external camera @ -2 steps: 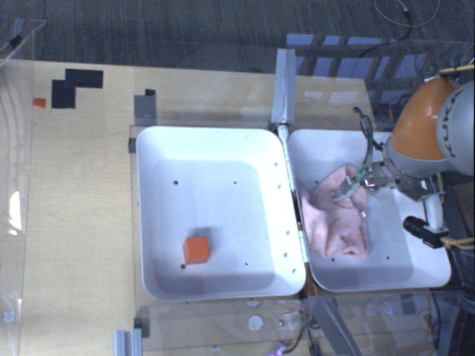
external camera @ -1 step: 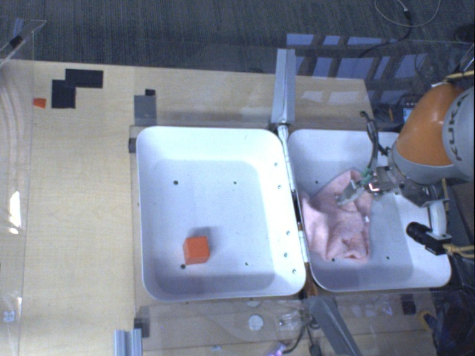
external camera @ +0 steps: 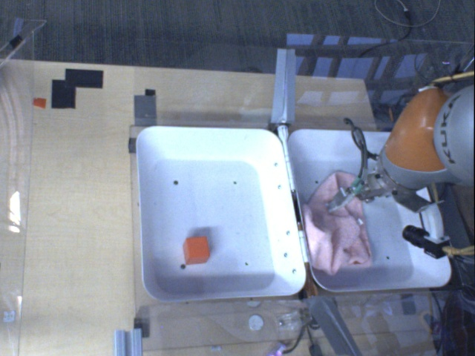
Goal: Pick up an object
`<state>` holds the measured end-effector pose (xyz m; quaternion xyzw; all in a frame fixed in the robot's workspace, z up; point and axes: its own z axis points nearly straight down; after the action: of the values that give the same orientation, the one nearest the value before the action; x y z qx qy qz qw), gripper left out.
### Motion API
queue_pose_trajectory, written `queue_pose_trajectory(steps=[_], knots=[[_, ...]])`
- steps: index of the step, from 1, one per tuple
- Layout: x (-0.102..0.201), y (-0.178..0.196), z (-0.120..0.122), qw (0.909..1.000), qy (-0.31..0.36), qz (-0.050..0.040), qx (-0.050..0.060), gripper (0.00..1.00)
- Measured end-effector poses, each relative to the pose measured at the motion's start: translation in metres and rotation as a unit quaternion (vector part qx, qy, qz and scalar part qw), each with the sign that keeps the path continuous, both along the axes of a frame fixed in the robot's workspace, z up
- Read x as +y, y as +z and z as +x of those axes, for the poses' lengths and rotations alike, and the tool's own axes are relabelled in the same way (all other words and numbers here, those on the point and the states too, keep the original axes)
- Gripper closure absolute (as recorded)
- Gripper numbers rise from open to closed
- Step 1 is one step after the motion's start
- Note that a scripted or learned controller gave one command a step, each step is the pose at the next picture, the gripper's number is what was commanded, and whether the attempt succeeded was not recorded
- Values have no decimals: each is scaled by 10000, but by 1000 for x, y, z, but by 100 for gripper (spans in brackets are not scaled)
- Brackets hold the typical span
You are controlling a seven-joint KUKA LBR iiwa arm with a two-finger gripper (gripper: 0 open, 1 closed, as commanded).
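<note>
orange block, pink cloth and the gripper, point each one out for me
orange block (external camera: 197, 250), camera view, on its top face, in the left bin
pink cloth (external camera: 335, 232), camera view, on the middle of its bunched folds, in the right bin
gripper (external camera: 347, 197), camera view, at its tip over the cloth

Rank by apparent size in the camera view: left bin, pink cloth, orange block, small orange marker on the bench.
1. Left bin
2. Pink cloth, partly covered by the gripper
3. Orange block
4. Small orange marker on the bench; it sits farther from the camera, but the gap looks clear.
</note>
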<state>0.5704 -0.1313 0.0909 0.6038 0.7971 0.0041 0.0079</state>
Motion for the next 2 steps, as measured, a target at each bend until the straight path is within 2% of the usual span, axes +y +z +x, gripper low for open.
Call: queue_pose_trajectory(steps=[1, 2], knots=[[16, -1, 34, 9925, -1225, 30, 21, 0], [14, -2, 101, 9981, -612, 17, 40, 0]])
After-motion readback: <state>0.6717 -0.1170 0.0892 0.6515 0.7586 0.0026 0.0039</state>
